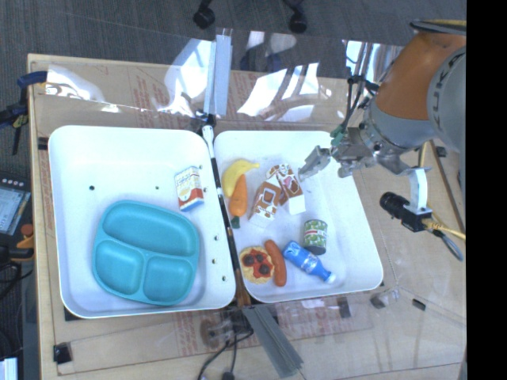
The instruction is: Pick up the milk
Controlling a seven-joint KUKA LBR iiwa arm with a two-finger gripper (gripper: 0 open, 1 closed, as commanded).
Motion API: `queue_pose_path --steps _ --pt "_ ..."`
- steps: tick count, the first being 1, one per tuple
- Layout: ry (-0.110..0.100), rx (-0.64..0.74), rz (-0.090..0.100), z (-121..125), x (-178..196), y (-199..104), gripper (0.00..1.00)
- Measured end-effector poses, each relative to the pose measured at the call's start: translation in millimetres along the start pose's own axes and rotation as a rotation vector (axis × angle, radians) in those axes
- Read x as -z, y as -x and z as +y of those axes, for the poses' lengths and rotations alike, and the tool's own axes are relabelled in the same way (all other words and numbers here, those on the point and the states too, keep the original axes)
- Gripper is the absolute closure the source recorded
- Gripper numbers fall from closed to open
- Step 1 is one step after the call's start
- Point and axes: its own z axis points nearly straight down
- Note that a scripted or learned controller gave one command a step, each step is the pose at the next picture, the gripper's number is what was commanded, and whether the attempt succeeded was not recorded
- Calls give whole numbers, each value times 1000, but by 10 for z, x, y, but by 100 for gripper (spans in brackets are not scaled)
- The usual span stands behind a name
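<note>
A small white carton with orange-red print (188, 188), which looks like the milk, stands in the left bin (71, 157) near its right wall, just above the blue plate. A larger brown-and-white carton (273, 190) lies in the right bin (356, 236). My gripper (314, 163) hangs over the far part of the right bin, right beside the brown-and-white carton's upper right corner and far from the small carton. I see nothing held in it.
A blue divided plate (147, 252) fills the left bin's lower half. The right bin also holds a banana (238, 170), a carrot (238, 200), a green can (314, 234), a blue bottle (307, 262), a pizza slice (255, 264) and a hot dog (276, 261).
</note>
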Motion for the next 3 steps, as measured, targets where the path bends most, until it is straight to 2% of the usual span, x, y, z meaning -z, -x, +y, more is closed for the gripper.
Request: queue_pose_path --steps 1,2,3 --pt "7 107 -2 518 -1204 62 0" --pt "53 224 -22 251 -1267 -110 0" --pt "49 226 -20 247 -1176 -111 100"
